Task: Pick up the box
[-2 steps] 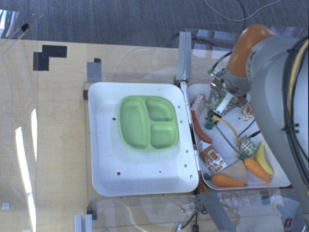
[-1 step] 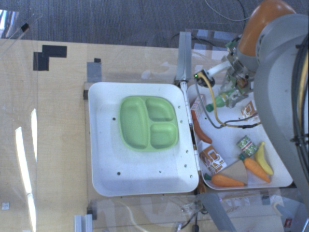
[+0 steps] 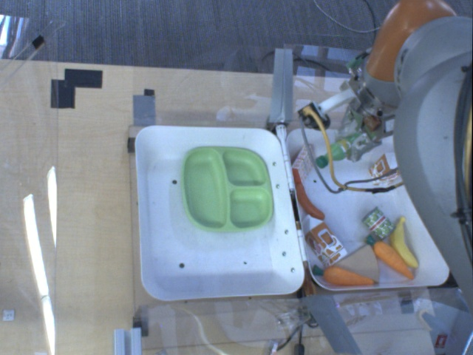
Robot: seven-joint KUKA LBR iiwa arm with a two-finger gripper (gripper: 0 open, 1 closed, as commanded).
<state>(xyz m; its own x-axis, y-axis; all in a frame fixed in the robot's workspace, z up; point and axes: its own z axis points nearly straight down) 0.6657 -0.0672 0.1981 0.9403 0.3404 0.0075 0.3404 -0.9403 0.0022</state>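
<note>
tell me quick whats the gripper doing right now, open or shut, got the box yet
gripper: cannot be told; it hangs over the far end of the right bin, close to a green bottle, apart from the box.

The claw (image 3: 360,128) is grey metal, with a green bottle (image 3: 338,151) just below it to the left and a yellow cable (image 3: 325,165) looping down from a yellow-and-black plug (image 3: 311,115). Above it, the arm (image 3: 436,117) is grey with an orange band (image 3: 403,28). Far left of the claw, a pale green divided plate (image 3: 225,188) lies in a white bin (image 3: 162,228). Below the claw, in the other white bin (image 3: 429,268), lie an orange-and-white patterned box (image 3: 326,243), a red sausage (image 3: 305,196), two orange carrots (image 3: 347,276), a yellow banana (image 3: 403,244) and a green-labelled can (image 3: 376,222). The table (image 3: 66,220) is pale wood with black tape marks (image 3: 72,85).
</note>
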